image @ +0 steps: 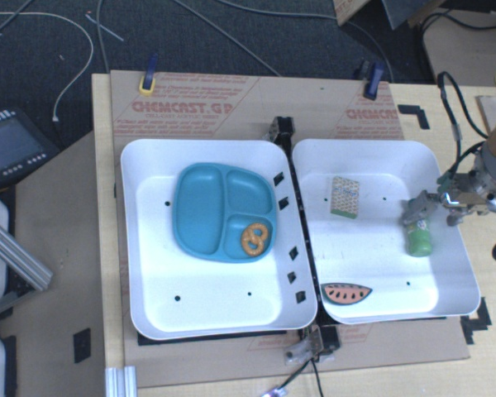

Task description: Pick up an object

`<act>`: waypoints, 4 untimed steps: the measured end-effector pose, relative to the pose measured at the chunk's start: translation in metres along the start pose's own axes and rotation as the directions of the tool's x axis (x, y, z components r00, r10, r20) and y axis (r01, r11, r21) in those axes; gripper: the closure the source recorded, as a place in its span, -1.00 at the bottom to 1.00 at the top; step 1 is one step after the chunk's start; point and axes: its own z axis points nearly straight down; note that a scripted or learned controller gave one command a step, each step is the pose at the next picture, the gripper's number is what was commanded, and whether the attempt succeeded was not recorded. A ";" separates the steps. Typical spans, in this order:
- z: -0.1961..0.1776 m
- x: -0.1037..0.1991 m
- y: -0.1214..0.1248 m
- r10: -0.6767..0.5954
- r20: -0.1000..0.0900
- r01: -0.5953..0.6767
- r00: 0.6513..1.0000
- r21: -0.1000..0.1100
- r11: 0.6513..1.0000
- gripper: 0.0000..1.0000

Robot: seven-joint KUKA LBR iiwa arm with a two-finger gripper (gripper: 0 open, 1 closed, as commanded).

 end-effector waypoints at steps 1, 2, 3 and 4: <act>0.047 0.010 0.001 -0.002 -0.001 0.002 1.000 0.001 1.000 -1.00; 0.100 0.005 0.010 -0.002 0.002 0.002 1.000 -0.013 1.000 -1.00; 0.086 0.005 0.013 -0.005 0.005 0.005 1.000 -0.024 1.000 1.00; 0.022 0.004 0.017 -0.002 0.005 0.002 1.000 -0.013 1.000 1.00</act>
